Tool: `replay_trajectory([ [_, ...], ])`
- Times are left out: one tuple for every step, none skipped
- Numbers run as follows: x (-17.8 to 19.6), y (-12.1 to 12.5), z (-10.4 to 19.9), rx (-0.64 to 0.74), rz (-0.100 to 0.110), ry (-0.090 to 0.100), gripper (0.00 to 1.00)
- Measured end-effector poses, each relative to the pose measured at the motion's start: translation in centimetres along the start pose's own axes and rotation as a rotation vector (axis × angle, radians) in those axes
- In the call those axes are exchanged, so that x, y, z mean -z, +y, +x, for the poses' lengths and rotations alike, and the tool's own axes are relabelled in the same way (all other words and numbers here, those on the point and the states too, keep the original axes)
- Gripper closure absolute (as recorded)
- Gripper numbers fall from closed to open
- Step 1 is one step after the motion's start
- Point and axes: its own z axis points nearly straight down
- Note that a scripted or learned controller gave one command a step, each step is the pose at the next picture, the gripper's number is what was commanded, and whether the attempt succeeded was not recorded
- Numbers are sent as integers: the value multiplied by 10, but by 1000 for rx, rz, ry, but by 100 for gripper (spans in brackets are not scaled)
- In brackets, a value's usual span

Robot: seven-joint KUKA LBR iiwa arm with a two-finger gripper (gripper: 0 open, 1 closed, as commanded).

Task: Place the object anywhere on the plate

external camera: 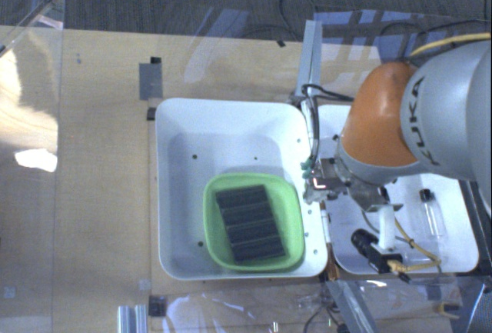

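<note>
End effector (pixel 326 187) hangs just right of the green plate (pixel 289 204), tucked under the orange wrist; whether it is wide or narrow I cannot tell. A dark ribbed block (pixel 250 224) already lies flat on the plate. It looks stiff and light, probably best pinched across its shorter width, along a rib.

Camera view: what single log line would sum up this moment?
arm: over right bin | green plate: left bin, holds dark ridged block | gripper: hidden
</note>
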Motion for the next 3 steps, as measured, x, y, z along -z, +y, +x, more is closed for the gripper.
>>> replay_trajectory([
  [0, 0, 0, 0, 0, 0, 0],
  [11, 2, 0, 2, -6, 1, 100],
  [0, 3, 69, 291, 0, 1, 100],
])
